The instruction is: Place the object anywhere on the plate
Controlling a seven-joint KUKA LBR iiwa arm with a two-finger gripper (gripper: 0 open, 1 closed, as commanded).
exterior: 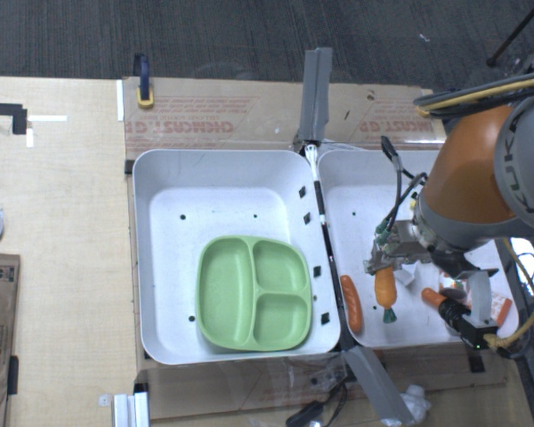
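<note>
Step in hand: pick up the carrot (386, 290) from the right bin (356, 185) for transfer to the green plate (252, 292) in the left bin (160, 238). Centre the gripper (384, 258) over the carrot's orange body and lift straight up, avoiding the hot dog (351, 303) at lower left. The carrot sits directly below the gripper, touching or nearly so. Whether the gripper is clamped on it cannot be told.

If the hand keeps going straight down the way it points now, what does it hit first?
Most likely the toy carrot directly beneath the hand in the right bin, then the bin floor. Whether they already touch is unclear from this slanted view.
</note>
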